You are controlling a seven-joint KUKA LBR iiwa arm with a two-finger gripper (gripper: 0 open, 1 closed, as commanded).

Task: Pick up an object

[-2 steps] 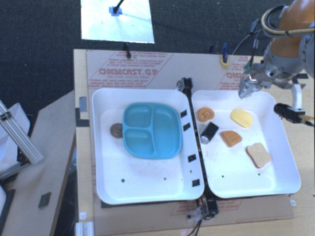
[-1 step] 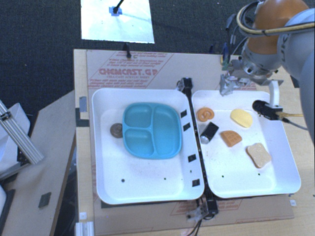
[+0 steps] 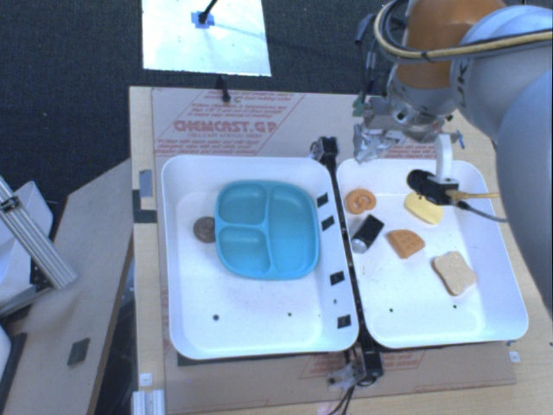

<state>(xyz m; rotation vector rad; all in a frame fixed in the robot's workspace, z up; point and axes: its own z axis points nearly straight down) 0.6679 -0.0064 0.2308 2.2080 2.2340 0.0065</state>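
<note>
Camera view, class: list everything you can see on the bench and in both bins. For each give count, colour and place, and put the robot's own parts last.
White bins: two, side by side on the bench.
Divided plate: one, light blue, middle of the left bin.
Round disc: one, brown, left bin, at the plate's left edge.
Round swirl piece: one, orange, right bin, near the divider.
Black block: one, black with a pale end, right bin, below the swirl piece.
Orange wedge: one, right bin, centre.
Toast-shaped piece: one, tan, right bin, right of the wedge.
Yellow piece: one, right bin, far side.
Board: one, tan with red print, under the bins.
Arm: one, grey with orange band, from the right.
Gripper: one, metallic, above the right bin's far edge.
</note>
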